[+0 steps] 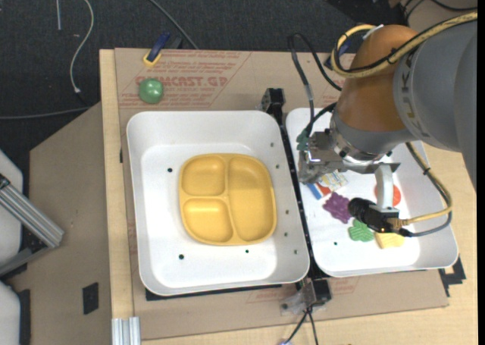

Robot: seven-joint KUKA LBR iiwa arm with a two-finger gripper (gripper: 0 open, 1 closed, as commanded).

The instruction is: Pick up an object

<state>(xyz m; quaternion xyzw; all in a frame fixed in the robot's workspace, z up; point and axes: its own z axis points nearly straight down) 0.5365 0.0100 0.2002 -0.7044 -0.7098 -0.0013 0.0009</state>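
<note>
Toys lie in the right bin (432, 256): a yellow piece (389, 241) and a green piece (361, 233) nearest me, then a purple piece (337, 206), none of them lifted that I can see, so the pick looks undone. The gripper (317, 163) hangs low over that bin's left side, just beyond the purple piece, and I cannot tell its state from here. In the left bin (148, 260) sits a yellow tray (226, 198), and farther off a green ball (151, 91) rests on the bench.

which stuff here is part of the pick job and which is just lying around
Job: gripper; right bin with purple toy, green toy, yellow block.
Lying about: yellow divided plate in left bin; green ball; blue-yellow clip.
</note>
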